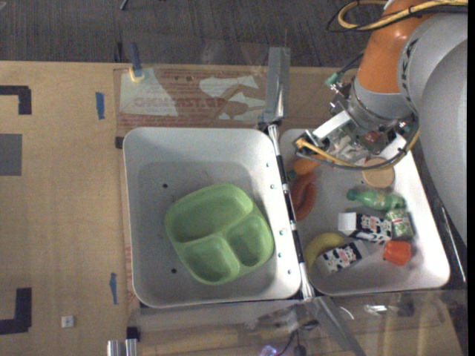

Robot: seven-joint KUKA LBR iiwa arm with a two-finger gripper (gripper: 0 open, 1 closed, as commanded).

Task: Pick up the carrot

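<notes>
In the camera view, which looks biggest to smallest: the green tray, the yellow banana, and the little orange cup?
1. Green tray, by far the biggest.
2. Yellow banana, partly hidden by a carton.
3. Orange cup, smallest.

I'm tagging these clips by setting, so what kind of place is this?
Probably a robot test bench in a lab, not a kitchen. Two white bins sit side by side on a board marked with blue tape, a grey and orange arm reaches over toy food, and loose cables run above it.
</notes>
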